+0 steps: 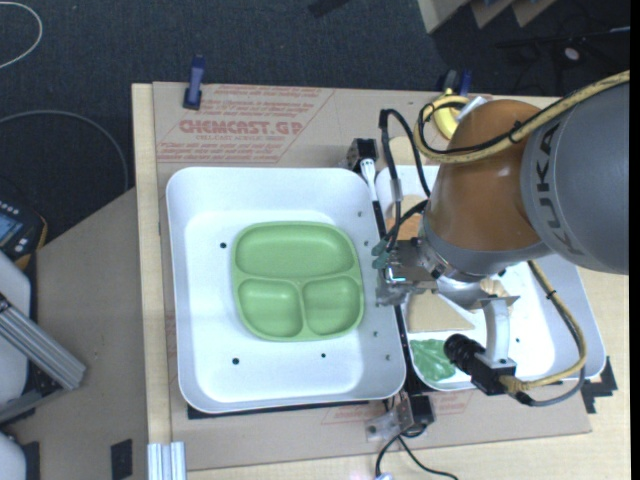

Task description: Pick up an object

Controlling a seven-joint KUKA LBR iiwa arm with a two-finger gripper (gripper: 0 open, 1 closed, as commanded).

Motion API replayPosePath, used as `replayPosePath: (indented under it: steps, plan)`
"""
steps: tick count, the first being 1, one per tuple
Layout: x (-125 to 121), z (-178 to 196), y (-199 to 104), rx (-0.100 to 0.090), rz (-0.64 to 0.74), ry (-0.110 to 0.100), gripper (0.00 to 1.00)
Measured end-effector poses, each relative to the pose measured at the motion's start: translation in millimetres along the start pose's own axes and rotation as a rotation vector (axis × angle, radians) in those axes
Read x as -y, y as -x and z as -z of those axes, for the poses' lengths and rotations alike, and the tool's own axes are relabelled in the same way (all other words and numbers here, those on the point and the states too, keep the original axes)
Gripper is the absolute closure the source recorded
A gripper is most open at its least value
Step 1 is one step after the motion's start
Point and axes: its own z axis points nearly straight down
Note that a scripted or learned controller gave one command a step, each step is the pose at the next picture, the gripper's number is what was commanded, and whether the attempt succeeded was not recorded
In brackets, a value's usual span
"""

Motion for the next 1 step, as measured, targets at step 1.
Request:
replayPosePath:
  steps: [1]
  plan:
    - [-1.9, 225.1, -13.3, 0.0, 0.0, 0.024, 1.0]
